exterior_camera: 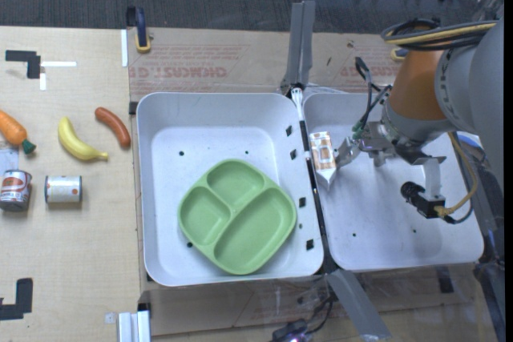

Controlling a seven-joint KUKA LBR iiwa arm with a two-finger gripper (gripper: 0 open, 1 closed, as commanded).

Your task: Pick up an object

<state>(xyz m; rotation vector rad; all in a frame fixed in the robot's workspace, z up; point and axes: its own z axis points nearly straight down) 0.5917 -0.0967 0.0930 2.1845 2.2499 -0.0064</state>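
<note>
A small white packet with an orange print (322,151) leans against the left wall of the right bin (401,248), close to the divider between the bins. My gripper (349,154) is low in the right bin, just right of the packet and pointing toward it. Its tip looks close to or touching the packet's right edge; I cannot tell which. The grey arm with its orange band (417,88) reaches in from the right above the gripper.
A green divided plate (236,216) lies in the left bin (160,172). On the bench to the left are a banana (76,140), a sausage (113,126), a carrot (12,130) and two cans (62,190). A black cable connector (423,200) hangs over the right bin.
</note>
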